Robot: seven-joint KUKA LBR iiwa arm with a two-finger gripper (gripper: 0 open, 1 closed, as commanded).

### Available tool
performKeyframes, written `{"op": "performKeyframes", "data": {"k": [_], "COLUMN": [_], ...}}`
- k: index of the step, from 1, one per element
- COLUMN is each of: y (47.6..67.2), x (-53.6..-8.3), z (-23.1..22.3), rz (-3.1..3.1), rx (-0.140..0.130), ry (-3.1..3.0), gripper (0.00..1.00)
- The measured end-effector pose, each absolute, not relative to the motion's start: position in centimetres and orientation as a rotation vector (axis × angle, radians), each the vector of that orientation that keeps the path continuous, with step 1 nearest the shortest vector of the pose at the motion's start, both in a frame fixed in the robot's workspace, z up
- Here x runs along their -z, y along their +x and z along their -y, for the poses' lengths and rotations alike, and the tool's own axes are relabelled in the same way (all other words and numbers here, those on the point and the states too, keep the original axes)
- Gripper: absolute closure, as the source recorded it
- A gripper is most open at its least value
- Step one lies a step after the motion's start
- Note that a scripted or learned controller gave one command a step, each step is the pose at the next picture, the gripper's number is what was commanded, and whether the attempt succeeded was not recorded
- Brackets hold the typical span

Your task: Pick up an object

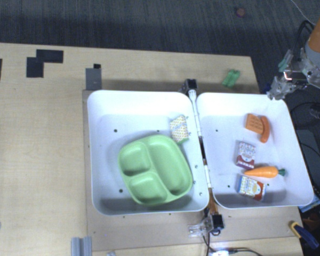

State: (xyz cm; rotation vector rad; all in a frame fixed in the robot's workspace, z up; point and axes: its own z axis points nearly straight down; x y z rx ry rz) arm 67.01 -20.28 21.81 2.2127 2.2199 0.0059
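Note:
My gripper hangs at the far right, just beyond the back right corner of the right bin, with nothing seen in it. In that bin lie an orange-brown toy hot dog, a small red-and-white packet, an orange carrot and a little colourful carton. The left bin holds a green divided plate and a small patterned packet near its right wall.
A small green object lies on the bench behind the right bin. Black patches mark the bench at the far left. Cables and clips sit at the front between the bins.

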Motion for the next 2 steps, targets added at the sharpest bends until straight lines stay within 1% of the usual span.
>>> {"op": "performKeyframes", "data": {"k": [1,2], "y": [66.99,66.94], "x": [-23.76,-23.74], "z": [11.66,11.81], "rz": [-2.227,-2.225], "rx": [-0.007,-0.004], "ry": [2.212,2.213], "gripper": [1.0,0.0]}}
